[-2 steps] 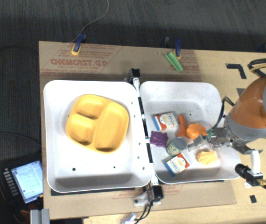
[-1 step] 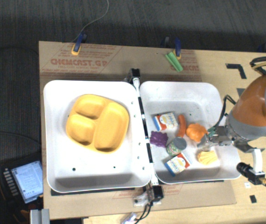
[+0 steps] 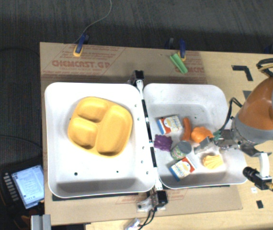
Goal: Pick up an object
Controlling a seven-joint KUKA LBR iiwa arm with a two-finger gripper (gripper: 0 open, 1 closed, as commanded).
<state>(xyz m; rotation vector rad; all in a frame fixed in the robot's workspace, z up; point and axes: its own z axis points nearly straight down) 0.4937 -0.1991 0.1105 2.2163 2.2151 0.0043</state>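
Observation:
The right bin (image 3: 175, 97) holds several small objects: a white and orange carton (image 3: 169, 124), an orange carrot-like piece (image 3: 187, 127), a purple toy (image 3: 162, 142), a grey-green round piece (image 3: 180, 150), a second small carton (image 3: 183, 167), a yellow ridged piece (image 3: 212, 161) and an orange round object (image 3: 201, 133). My gripper (image 3: 205, 143) reaches in from the right, low over the bin, between the orange round object and the yellow piece. Its fingers are partly hidden among the objects.
The left bin (image 3: 60, 171) holds a yellow three-compartment tray (image 3: 99, 125). A green marker (image 3: 178, 63) and blue clamps (image 3: 81, 44) lie on the cardboard behind the bins. The arm's orange band (image 3: 263, 110) hangs over the right bin's right edge.

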